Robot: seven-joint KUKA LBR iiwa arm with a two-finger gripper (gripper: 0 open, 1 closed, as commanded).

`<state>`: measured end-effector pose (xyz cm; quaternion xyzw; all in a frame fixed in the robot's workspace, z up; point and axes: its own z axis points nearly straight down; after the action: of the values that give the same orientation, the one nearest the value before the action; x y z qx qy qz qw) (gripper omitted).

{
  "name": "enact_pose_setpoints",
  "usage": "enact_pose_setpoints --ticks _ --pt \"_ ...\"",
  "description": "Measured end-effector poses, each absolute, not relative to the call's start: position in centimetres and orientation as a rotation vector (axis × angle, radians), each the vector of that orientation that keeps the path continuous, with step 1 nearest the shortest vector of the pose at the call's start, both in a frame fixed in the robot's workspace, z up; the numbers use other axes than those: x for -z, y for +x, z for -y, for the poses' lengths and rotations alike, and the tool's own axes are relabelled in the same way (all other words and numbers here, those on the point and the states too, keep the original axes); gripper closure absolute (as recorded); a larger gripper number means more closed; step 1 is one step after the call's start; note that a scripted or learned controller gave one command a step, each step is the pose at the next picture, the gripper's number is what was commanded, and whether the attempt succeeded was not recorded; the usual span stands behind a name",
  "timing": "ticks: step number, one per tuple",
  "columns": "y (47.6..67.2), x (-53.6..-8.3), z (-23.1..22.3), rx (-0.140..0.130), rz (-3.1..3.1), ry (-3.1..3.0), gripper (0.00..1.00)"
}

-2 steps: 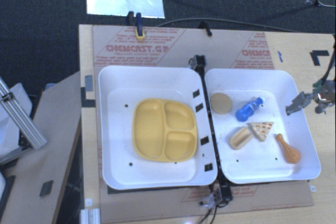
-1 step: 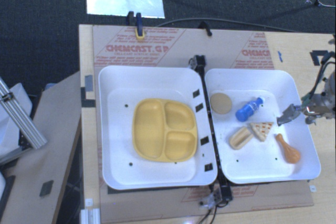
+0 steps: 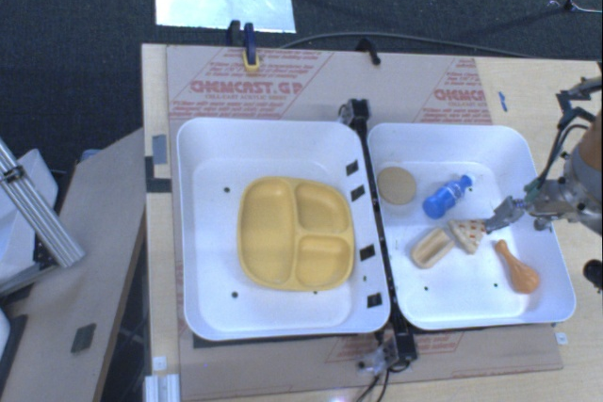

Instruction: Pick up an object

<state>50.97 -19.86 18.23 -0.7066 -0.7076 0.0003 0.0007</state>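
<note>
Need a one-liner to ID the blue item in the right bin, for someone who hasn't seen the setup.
Of the two shallow white bins, take the right-hand bin. In its upper middle lies a small blue plastic bottle, tilted, just right of a round tan disc and above a tan wedge-shaped toy. It is the one blue thing among tan and orange pieces.

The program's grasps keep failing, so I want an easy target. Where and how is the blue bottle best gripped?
Grip the blue bottle across its wide body, not the narrow cap end, coming straight down. It lies on its side, slanted, apart from the round cookie, so fingers would likely fit on either long side.
</note>
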Motion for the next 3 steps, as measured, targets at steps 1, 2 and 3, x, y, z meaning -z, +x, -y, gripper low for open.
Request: enact_pose_setpoints --ticks 1,2,3 --pt "50.7 -12.0 19.5 -0.002 2.220 -2.217 0.00" --pt "50.8 -13.4 19.6 0.001 2.225 -2.221 1.00" --pt "51.0 -17.7 19.8 0.004 2.230 -2.222 1.00"
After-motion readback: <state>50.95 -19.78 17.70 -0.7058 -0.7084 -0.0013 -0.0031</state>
